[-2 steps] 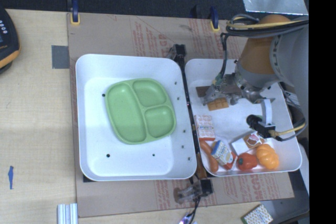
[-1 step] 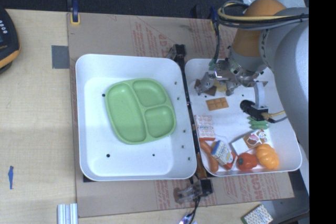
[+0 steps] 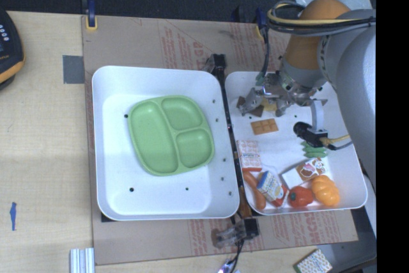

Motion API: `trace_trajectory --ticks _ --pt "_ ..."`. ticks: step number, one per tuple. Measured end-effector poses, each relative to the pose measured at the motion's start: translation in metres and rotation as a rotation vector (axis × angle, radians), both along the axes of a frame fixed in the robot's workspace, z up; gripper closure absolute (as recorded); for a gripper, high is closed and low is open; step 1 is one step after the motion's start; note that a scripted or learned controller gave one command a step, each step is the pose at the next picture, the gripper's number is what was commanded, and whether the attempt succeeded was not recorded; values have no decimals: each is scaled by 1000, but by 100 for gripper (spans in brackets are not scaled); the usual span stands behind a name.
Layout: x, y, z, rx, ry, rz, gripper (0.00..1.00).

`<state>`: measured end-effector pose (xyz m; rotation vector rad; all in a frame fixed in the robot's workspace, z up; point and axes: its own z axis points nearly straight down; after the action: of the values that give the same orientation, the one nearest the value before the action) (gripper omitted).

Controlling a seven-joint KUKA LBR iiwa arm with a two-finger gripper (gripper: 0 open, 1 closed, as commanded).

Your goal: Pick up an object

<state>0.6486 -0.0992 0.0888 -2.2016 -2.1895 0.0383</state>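
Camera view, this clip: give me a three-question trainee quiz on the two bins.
1. True or false: the green divided plate lies in the left bin.
2. Which lies nearest the pincer? A) orange toy B) brown cracker C) red tomato
3. Fill in: the toy foods lie in the ___ bin.

Key: 1 true; 2 B; 3 right.
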Motion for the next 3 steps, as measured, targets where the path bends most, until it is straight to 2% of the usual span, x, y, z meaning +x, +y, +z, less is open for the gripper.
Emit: trace_trajectory --ticks 1,2,3 --pt "7 6 3 -9 -38 10 0" --pt "8 5 14 -9 -36 13 100" --pt "8 5 14 -9 -36 13 0"
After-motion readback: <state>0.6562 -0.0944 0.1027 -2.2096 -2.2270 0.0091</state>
